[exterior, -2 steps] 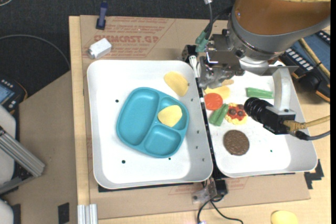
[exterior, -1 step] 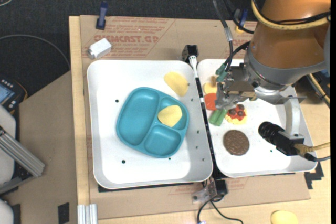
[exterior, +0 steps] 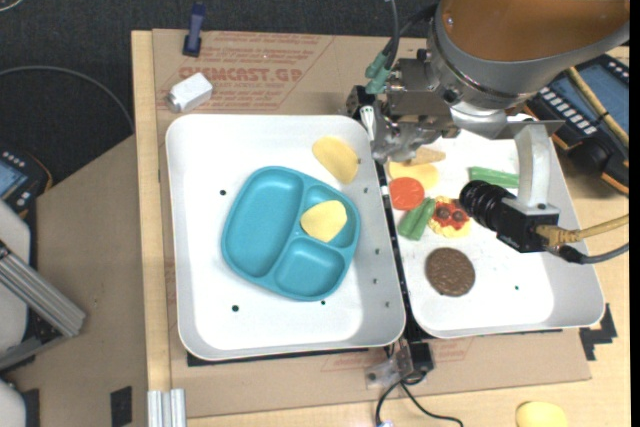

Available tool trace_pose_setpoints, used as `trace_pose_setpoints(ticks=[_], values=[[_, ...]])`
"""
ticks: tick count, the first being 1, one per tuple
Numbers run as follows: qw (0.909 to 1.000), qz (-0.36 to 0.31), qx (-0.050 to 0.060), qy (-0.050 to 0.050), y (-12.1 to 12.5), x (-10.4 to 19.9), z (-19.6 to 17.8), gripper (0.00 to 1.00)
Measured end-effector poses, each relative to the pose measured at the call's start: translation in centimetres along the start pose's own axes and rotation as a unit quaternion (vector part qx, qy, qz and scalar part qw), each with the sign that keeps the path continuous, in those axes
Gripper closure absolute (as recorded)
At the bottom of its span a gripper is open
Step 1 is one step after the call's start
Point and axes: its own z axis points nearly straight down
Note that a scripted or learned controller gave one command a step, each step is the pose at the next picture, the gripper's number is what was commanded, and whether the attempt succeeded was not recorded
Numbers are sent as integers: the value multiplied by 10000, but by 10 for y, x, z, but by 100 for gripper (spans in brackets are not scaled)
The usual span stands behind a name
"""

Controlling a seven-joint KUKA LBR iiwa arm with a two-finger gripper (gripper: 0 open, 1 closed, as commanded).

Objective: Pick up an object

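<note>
Pincer (exterior: 408,147) hangs low over the right bin's (exterior: 570,300) far left corner, just above the orange disc (exterior: 406,192); I cannot tell its state. Beside that disc I see a green piece (exterior: 416,218), with a brown disc (exterior: 450,272) nearer the camera. Left of it, the left bin (exterior: 200,310) holds a blue divided plate (exterior: 265,230) carrying a yellow piece (exterior: 324,220).

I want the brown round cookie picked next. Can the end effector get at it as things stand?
Probably yes. The brown cookie lies flat and apart from the other food in the right bin, with nothing over it; the end effector is over the same bin's far end.
</note>
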Motion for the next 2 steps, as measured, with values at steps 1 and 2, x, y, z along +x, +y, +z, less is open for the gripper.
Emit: trace_pose_setpoints(ticks=[1,2], values=[[9999,89,118,-43,-3,-78,92,100],[10000,0,34,-10,-1,-1,48,100]])
